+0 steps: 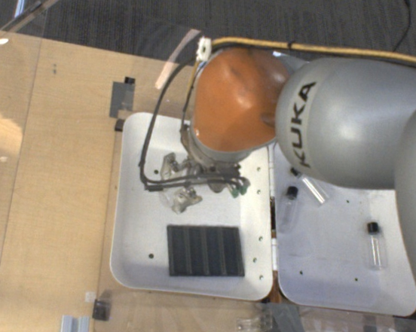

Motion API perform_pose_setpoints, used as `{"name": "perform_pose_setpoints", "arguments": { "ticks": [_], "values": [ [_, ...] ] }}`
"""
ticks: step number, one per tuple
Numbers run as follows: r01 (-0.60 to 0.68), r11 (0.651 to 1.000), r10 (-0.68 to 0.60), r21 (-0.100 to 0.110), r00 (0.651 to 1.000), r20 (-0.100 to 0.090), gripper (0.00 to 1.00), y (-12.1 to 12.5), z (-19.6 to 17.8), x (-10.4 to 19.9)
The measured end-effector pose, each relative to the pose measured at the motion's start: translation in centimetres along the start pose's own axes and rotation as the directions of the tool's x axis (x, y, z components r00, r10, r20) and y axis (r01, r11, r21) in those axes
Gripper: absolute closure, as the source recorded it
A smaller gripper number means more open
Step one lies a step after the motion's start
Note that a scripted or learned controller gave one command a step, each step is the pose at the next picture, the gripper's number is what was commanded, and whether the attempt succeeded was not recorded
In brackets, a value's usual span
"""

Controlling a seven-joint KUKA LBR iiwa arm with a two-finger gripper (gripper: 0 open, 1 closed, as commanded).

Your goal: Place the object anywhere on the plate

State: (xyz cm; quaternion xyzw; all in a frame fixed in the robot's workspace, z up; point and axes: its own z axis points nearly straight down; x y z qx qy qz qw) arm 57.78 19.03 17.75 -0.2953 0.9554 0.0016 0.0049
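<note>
You saw the gripper [190, 186] hanging over the left bin [130, 212], just above the plate [205, 251]; you couldn't tell its state. 2 vials [374, 244] lay right of that plate.

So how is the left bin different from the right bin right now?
The left bin holds a dark ribbed plate, with the gripper over it; the right bin holds small clear tubes and is partly covered by the arm. Both are shallow and white.
</note>
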Motion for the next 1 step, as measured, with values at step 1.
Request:
{"name": "perform_pose_setpoints", "arguments": {
  "ticks": [1],
  "values": [
    [-0.168,0.986,0.168,0.0,0.986,0.005,1.0,-0.32,-13.56,-8.85]
  ]
}}
